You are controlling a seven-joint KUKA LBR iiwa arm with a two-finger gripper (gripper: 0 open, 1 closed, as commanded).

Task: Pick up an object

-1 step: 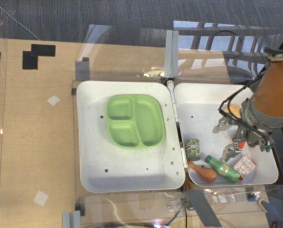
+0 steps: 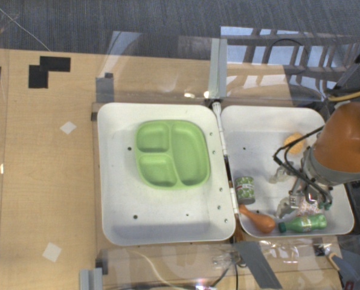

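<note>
Green bottle (image 2: 304, 224): lies on its side at the front of the right bin (image 2: 258, 125), just under the gripper.
Gripper (image 2: 298, 201): low in the right bin, above the bottle; I cannot tell how its jaws stand.
Orange toy (image 2: 257, 218): left of the bottle.
Small green can (image 2: 244, 188): stands near the middle wall.
Green plate (image 2: 171, 153): sits in the left bin (image 2: 125, 222), with three parts.

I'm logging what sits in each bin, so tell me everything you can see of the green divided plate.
The green divided plate is light green, looks like plastic, and has rounded corners and three compartments: two smaller ones on the view's left and one long one on the right. It lies flat, right way up, slightly turned, near the middle of the left bin. It touches the bin's floor alone.
</note>
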